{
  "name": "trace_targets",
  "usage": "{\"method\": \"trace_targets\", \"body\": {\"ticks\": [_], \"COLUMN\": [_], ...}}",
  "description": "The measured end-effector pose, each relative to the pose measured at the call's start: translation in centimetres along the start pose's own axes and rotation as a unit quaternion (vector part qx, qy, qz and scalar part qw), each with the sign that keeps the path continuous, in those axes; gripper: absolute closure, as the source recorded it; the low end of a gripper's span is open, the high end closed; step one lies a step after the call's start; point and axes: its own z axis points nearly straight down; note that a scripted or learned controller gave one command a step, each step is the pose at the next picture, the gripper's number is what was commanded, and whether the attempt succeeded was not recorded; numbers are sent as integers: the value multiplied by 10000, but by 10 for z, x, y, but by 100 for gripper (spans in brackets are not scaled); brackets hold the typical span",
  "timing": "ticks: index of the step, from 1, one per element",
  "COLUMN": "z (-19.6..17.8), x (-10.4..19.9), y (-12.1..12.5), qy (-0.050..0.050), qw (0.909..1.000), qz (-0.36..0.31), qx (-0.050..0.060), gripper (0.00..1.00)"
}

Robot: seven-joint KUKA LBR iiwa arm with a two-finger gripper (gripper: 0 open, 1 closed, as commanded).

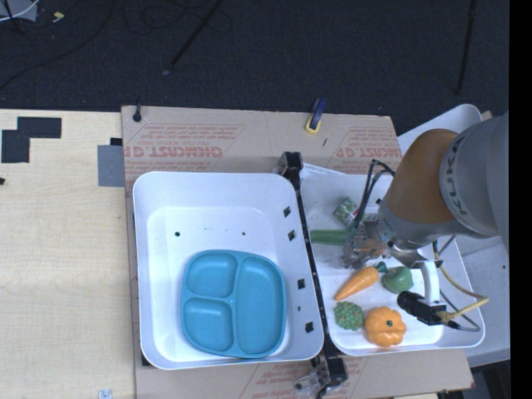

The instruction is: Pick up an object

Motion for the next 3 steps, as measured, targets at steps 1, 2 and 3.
{"method": "trace_targets", "body": {"ticks": [1, 2, 3], "z": [-49, -93, -130], "x": [8, 13, 12], "y": [-5, -5, -5], "qy": [-8, -8, -9], "qw": [10000, 10000, 10000], "qz": [-40, -40, -42], "qx": [-32, -31, -34], "gripper": [100, 100, 100]}}
